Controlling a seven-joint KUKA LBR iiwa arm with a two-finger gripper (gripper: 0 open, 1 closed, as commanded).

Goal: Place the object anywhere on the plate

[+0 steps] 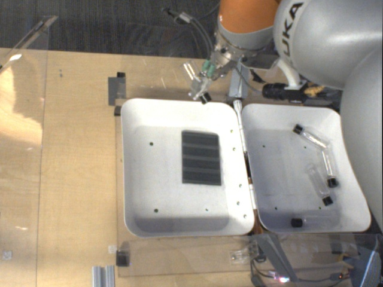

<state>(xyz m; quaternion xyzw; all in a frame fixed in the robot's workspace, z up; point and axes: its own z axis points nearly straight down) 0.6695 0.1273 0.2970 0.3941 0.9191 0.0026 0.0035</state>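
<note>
Above the far rim of the left bin (179, 109) I see the pincer (203, 84), hanging just past the bin's back edge over the counter (66, 160), with the grey arm (323, 28) and its orange band (248, 8) coming in from the upper right. From this angle I cannot tell how far the pincer is open, nor whether it has anything in its grip; something small and greenish sits at its tip, too blurred to name. Inside the left bin a dark ribbed plate (201, 158) lies flat near the middle, nothing resting on it. Across in the right bin (263, 160) I make out a few clear tube-like pieces with black ends (320, 160) lying toward the right wall, and one small black piece (296, 222) near the front edge. Which of these is the object I cannot say for sure; none touches the plate.
</note>
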